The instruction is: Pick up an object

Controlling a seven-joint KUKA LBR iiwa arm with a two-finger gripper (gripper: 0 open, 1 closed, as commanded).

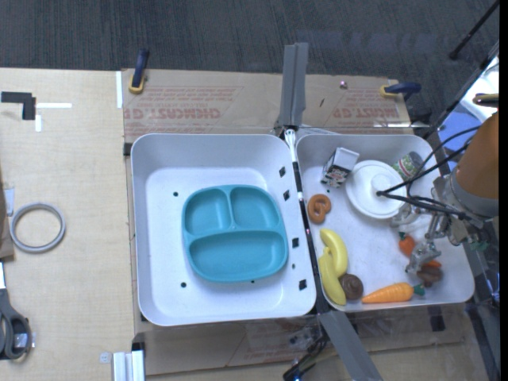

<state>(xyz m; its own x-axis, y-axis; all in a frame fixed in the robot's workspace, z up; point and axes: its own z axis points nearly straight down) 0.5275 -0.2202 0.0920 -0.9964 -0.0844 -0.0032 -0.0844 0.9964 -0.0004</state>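
Beside the carrot (388, 293), at the right bin's (373, 248) right edge, the gripper (425, 254) was down among small objects; whether its fingers were spread or closed could not be told.
- Hidden: a small orange-red item (406, 245) and a dark brownish one (429, 274) lay up against the gripper, too blurred to name. The arm (480, 177) was cut off by the frame's right edge, cables crossing before it.
- Arm pose: reaching in above and to the right of the carrot, wrist turned downward.
- Right bin: a banana (332, 264) left of the carrot, a brown ball (351, 285) touching the banana, a doughnut (319, 207) and white plate (371, 187) farther up.
- Left bin (159, 236): a teal divided tray (236, 232), well left of the carrot.
- Bench: a tape roll (36, 226) far left.
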